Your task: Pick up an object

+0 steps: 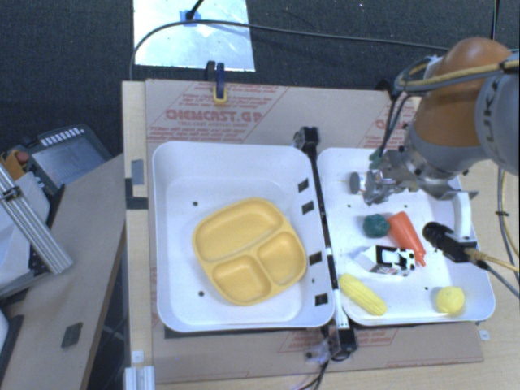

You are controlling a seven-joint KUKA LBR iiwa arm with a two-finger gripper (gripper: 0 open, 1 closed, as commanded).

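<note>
The right bin point(341, 169) holds an orange carrot point(405, 231), a small teal lump point(376, 225), a black-and-white cow toy point(396, 259), a yellow corn cob point(362, 294) and a yellow lemon point(450, 300). My gripper point(373, 192) hangs over the bin's upper middle, just above the teal lump and to the left of the carrot's top. Nothing shows between its fingers.
The left bin point(175, 169) holds a yellow three-compartment tray point(248, 250). A black divider point(318, 218) runs between the two bins. The bins lie on a cardboard sheet point(244, 112). A grey bench with metal parts stands at the far left.
</note>
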